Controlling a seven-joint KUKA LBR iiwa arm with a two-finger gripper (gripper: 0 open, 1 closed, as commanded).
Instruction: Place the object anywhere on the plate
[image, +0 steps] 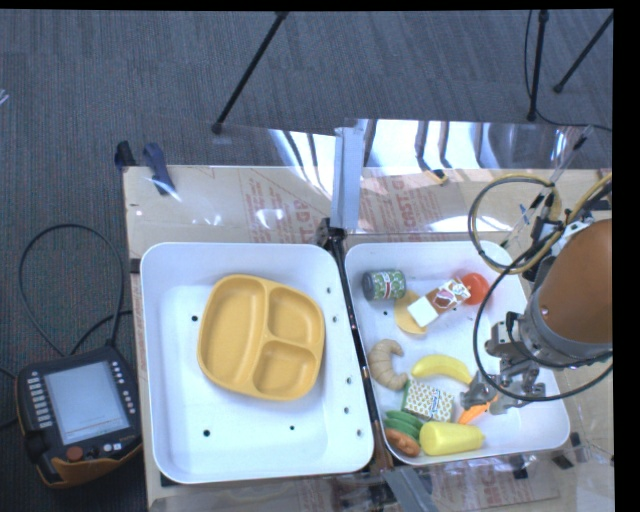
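I see the arm (575, 290) reaching in from the right over the right bin (520, 425), its orange band large at the frame's edge and the grey wrist pointing down and toward the left. Looped cables hang around it above the bin's far right corner. The gripper (497, 392) sits low over the right bin's near right part, just beside the toy food cluster. I cannot tell from here whether it is apart or together; the metal parts blur into one another, and I see nothing clearly clamped in it. A small orange carrot-like piece (474, 411) lies right under its tip, touching or nearly so, I can't say which.

The yellow plate (262, 336), with three compartments, lies in the left bin (180, 440), toward its far middle, with nothing on it.

The objects all lie in the right bin: a green can (384, 285) on its side near the far left corner, a red bottle-like item (458, 293) beside it with a yellow-and-white wedge (413, 315) touching it, a tan croissant (389, 362) by the left wall, a banana (441, 368) in the middle, a patterned box (429, 401) below it, a yellow pear-shaped piece (449, 437) and green vegetables (404, 425) at the near edge.
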